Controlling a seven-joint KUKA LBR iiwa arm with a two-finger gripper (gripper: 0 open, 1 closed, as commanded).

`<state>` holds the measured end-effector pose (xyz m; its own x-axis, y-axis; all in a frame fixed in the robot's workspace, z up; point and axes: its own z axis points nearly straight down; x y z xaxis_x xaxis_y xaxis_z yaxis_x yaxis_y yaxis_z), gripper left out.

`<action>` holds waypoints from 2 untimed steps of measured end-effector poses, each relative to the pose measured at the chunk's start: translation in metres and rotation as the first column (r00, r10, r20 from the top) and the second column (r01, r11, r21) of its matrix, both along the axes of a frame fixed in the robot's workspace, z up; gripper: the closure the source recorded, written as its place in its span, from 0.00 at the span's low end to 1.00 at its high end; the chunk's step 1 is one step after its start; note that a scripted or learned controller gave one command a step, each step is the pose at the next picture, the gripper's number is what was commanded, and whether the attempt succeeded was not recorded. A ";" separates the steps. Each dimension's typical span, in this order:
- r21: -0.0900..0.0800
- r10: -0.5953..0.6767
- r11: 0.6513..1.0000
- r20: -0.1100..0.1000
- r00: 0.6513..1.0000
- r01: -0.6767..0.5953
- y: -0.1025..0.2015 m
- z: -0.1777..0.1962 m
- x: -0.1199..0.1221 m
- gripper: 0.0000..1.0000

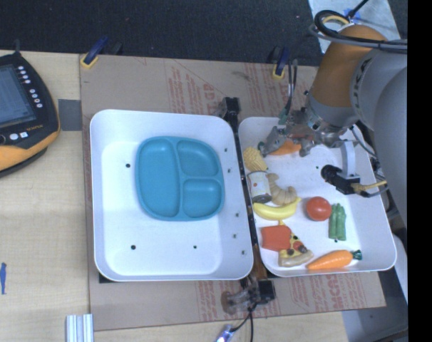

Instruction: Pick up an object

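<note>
We count two white bins: the left bin (105,191) holds one blue divided plate (179,177); the right bin (376,223) holds one banana (275,209), one tomato (317,209), one carrot (331,260), one pizza slice (294,253), one corn cob (254,159) and more. The gripper (291,140) hangs over that bin's upper left corner, above a small orange object (287,148) half hidden beneath it; we cannot tell how its claw stands.
</note>
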<state>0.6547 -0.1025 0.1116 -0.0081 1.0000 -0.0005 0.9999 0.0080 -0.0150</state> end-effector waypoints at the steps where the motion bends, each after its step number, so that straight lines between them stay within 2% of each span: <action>1: -0.001 0.000 1.000 0.001 1.000 0.000 -0.001 0.010 0.000 1.00; 2: -0.001 0.000 1.000 0.001 1.000 0.000 -0.001 0.010 0.000 0.00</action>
<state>0.6549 -0.1035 0.1218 -0.0082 1.0000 -0.0013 0.9999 0.0082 -0.0142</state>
